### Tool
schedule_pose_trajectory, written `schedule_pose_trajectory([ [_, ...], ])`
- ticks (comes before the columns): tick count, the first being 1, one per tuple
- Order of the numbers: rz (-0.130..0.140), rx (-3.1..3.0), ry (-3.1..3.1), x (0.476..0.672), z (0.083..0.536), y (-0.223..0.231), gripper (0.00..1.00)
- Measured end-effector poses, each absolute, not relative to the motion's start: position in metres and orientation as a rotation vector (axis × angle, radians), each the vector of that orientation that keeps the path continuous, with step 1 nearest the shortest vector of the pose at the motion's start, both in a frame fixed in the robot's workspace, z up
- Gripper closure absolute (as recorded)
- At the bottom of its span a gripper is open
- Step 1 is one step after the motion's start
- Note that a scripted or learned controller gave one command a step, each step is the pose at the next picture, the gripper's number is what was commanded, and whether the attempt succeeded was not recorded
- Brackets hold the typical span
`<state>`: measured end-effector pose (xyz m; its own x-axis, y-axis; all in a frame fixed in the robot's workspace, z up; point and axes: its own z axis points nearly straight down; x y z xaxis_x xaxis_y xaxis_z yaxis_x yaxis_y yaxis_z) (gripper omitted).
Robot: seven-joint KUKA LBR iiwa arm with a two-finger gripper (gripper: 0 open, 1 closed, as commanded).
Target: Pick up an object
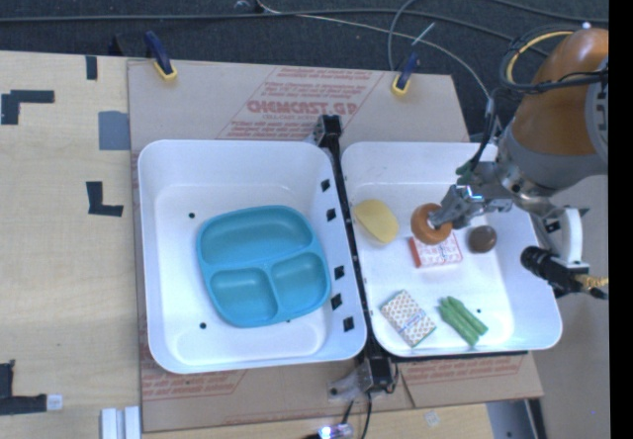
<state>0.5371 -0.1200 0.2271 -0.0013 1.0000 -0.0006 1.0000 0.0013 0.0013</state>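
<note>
Bins sit side by side: the left bin (pixel 158 229) bears a blue divided plate (pixel 262 264), the right bin (pixel 514 323) a yellow piece (pixel 377 220) and a brown ring (pixel 428 225). My gripper (pixel 447 215) hangs over the ring, seemingly mid-grasp. Whether I am clenched or released I cannot tell; next I'd lift and check.
</note>
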Motion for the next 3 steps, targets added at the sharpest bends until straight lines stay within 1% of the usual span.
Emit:
schedule_pose_trajectory([
  [1,-0.001,2.217,2.228,0.534,0.227,-0.074,1.00],
  [3,-0.001,2.215,2.231,0.542,0.241,0.027,1.00],
])
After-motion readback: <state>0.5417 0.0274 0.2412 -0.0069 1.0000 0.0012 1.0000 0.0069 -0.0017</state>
